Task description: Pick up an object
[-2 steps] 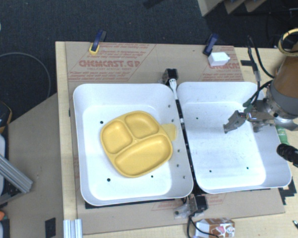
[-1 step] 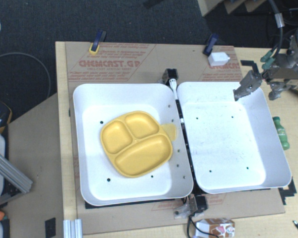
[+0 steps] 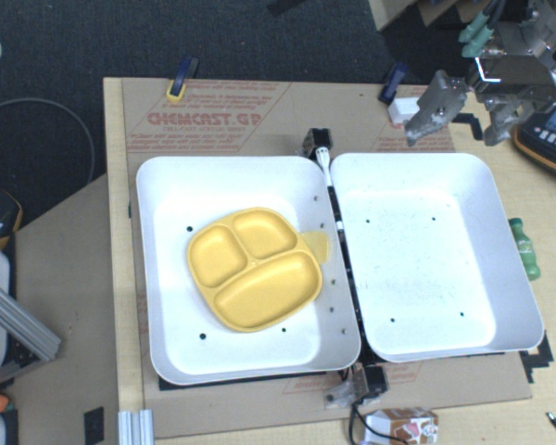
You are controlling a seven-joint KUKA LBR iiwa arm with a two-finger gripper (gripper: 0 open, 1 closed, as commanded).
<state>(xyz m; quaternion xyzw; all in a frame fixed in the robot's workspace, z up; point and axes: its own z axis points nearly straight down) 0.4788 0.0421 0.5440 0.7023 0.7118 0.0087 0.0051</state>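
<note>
Yellow divided plate (image 3: 253,269) is lying in left bin (image 3: 162,323). Gripper (image 3: 433,109) is hovering above right bin's (image 3: 500,313) far rim; its state cannot be determined.

Yellow divided plate (image 3: 254,269) in a white bin (image 3: 157,248), reddish lettering on tan cardboard (image 3: 204,114), perhaps green clamp (image 3: 524,248).

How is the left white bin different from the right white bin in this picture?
The left bin has a yellow divided plate lying in it; the right bin has no such plate, and its floor shows faint specks. The left bin lies far from the gripper; the right bin lies nearer, with the gripper above the cardboard beyond its far edge. Both are shallow, white, with rounded corners, and they touch along a middle seam.
</note>
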